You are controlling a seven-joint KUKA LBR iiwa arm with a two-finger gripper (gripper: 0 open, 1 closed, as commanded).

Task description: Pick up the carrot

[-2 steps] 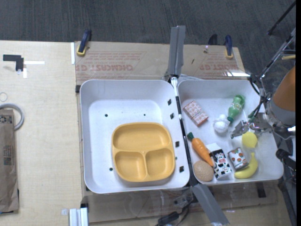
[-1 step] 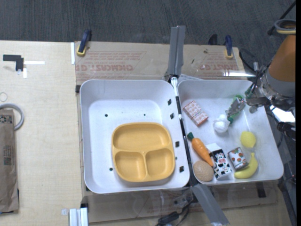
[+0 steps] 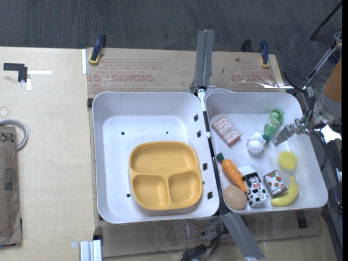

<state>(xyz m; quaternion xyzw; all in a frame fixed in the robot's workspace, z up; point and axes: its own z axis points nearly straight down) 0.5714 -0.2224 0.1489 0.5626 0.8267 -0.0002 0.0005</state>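
Note:
The carrot (image 3: 231, 171), orange with a green top, lies in the right bin (image 3: 239, 103) near its left wall, pointing down and to the right. My gripper (image 3: 285, 135) hangs over the right side of that bin, well to the right of the carrot and a little above it in the view. Its grey fingers point left and down, between a green bottle (image 3: 272, 123) and a yellow lemon (image 3: 287, 160). Nothing shows between the fingers.
Around the carrot lie a pink wafer block (image 3: 225, 130), a white ball (image 3: 254, 145), a cow-print carton (image 3: 254, 188), a round cookie (image 3: 235, 198), a small can (image 3: 275, 182) and a banana (image 3: 287, 194). The left bin (image 3: 109, 145) holds a yellow divided plate (image 3: 164, 175).

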